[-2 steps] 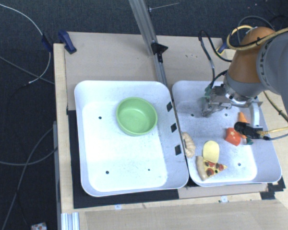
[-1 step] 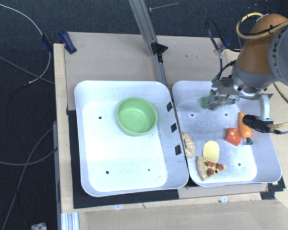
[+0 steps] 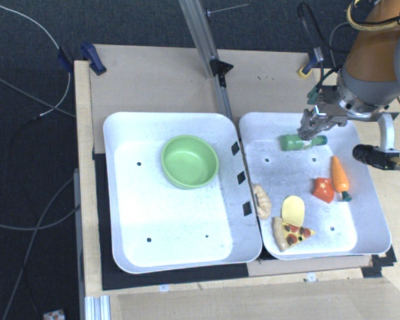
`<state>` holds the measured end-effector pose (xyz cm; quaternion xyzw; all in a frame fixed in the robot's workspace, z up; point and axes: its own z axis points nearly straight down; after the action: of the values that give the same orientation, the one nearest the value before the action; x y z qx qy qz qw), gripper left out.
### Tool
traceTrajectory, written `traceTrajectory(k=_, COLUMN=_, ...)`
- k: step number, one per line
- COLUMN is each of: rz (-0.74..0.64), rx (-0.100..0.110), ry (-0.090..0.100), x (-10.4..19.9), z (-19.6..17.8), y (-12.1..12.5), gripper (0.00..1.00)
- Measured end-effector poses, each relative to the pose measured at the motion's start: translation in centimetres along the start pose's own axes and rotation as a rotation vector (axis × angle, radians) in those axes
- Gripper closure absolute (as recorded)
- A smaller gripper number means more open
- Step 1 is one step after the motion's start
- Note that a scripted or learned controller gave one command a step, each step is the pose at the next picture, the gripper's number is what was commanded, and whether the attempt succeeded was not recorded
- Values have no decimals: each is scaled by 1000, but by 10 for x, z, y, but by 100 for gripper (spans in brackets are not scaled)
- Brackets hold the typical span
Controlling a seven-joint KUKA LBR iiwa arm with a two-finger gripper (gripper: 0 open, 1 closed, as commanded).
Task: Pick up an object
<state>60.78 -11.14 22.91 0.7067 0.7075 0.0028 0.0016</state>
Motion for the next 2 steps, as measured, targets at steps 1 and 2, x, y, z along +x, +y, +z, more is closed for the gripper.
traceTrajectory(k=1, rz=0, rx=0, ry=-1, x=-3, z=-46, y=3, gripper=100)
traceTrajectory(k=2, rz=-3, rx=12, ry=3, x=41, z=-43, y=4, gripper=100)
